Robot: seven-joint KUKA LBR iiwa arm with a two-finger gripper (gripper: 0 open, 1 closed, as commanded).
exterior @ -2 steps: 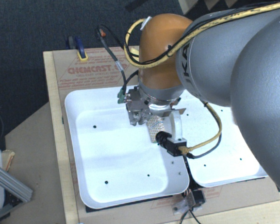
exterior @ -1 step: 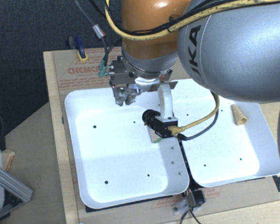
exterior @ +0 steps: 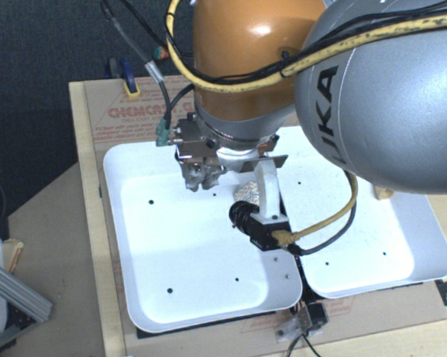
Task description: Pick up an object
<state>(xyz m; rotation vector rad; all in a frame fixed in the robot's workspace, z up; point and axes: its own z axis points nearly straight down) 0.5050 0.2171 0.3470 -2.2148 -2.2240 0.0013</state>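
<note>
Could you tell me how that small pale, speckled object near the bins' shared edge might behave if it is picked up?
The pale speckled object looks small and crumpled, so probably light and somewhat soft, giving under pressure. Its uneven outline suggests it would not roll. It is partly hidden under the arm beside the tool, so its material remains uncertain.

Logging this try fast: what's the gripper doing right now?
Gripper: low over the left bin; open or shut cannot be told, and nothing visibly held.

I see two white bins [exterior: 187,293] side by side on the worktop [exterior: 59,258], a blue clamp [exterior: 129,75] at its far edge.
</note>
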